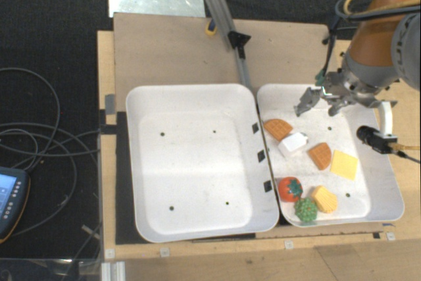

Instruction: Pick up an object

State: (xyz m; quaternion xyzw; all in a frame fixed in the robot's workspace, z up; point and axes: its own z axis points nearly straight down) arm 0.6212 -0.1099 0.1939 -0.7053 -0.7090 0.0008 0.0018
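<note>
Black cables (39, 135) trail over dark carpet at the left, beside a tan wooden bench (171, 49). On it sits the left bin (191, 99), then the right bin (388, 204) holding toy foods: an orange waffle (278, 128), white block (293, 142), tomato (289, 189), broccoli (306, 210) and yellow cheese (345, 164). Above its far side the gripper (321, 104) hangs with fingers spread apart, holding nothing.

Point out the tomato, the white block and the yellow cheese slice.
tomato (289, 189): camera view, on its red body.
white block (293, 142): camera view, middle of its top face.
yellow cheese slice (345, 164): camera view, centre of the flat slice.
</note>
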